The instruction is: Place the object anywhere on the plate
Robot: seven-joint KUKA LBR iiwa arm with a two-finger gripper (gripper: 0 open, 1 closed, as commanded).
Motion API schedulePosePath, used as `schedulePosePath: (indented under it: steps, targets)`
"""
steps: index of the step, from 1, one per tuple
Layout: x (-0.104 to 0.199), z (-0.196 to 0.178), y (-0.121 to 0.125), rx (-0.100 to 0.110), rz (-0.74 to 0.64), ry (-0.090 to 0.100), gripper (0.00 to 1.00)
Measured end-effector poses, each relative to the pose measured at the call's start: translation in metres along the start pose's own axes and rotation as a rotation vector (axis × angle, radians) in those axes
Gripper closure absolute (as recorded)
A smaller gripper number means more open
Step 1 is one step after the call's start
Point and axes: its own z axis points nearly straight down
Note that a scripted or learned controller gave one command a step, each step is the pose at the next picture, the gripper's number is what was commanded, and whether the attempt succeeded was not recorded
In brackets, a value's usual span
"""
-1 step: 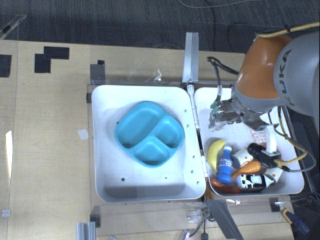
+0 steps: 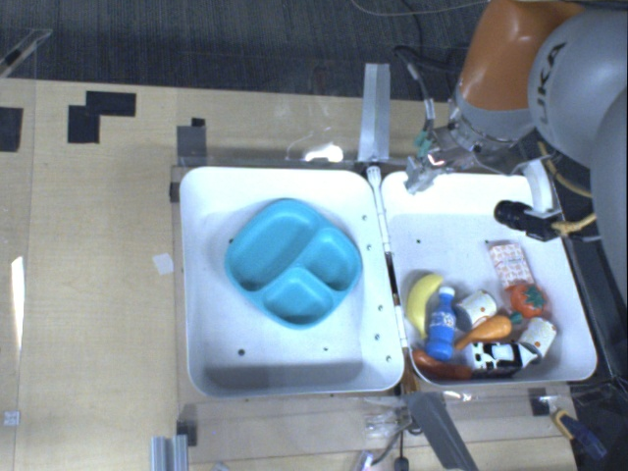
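A blue divided plate (image 2: 294,261) lies in the middle of the left white bin (image 2: 206,361), with nothing on it. My gripper (image 2: 420,175) hangs over the far left corner of the right bin (image 2: 579,356), well above its floor and apart from the objects. Those sit in a pile at the near end of the right bin: a yellow banana (image 2: 423,299), a blue bottle (image 2: 442,327), an orange carrot (image 2: 487,330), a red tomato (image 2: 528,299) and a pink patterned packet (image 2: 507,259).
A white cup (image 2: 478,307), another white piece (image 2: 539,336), a black-and-white item (image 2: 496,357) and a red item (image 2: 439,366) crowd the same pile. The bins' shared wall (image 2: 385,263) runs between plate and pile. A metal post (image 2: 374,116) stands behind it.
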Motion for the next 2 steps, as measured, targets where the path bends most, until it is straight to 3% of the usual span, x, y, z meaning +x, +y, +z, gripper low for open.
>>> schedulePosePath:
  steps: [1,2]
  targets:
    - [0.053,0.051,-0.05,0.003,0.102,0.002,1.0]
    - [0.058,0.001,-0.076,0.001,0.165,0.001,1.0]
